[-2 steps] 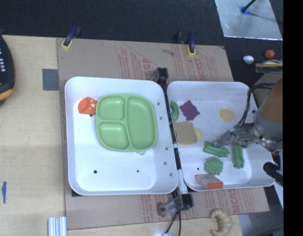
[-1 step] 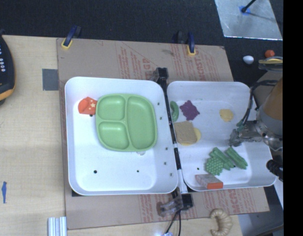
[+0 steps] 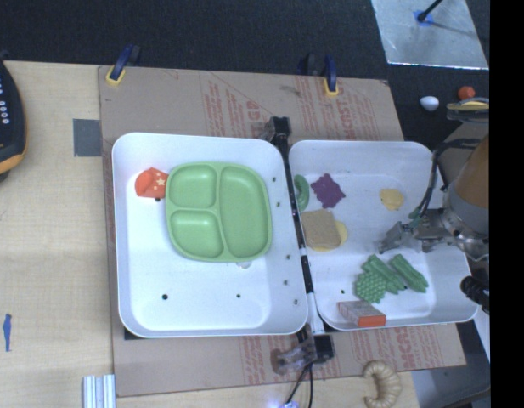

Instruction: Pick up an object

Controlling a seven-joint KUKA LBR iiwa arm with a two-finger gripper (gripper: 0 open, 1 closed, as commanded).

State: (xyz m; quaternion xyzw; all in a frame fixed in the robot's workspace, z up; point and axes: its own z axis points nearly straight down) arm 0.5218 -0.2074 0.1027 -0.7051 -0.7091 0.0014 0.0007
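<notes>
Cardboard-covered tabletop carries both bins; the gripper hovers just above the green toy, presumably lining up; its opening is unclear.

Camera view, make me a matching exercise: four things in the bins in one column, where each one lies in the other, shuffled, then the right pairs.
Things:
1. green plate
2. purple piece
3. orange block
4. red piece

Places:
A. right bin, near front wall
B. left bin, middle
C. left bin, left of the plate
D. right bin, toward the back

Pairs: 1-B, 2-D, 3-A, 4-C
</notes>
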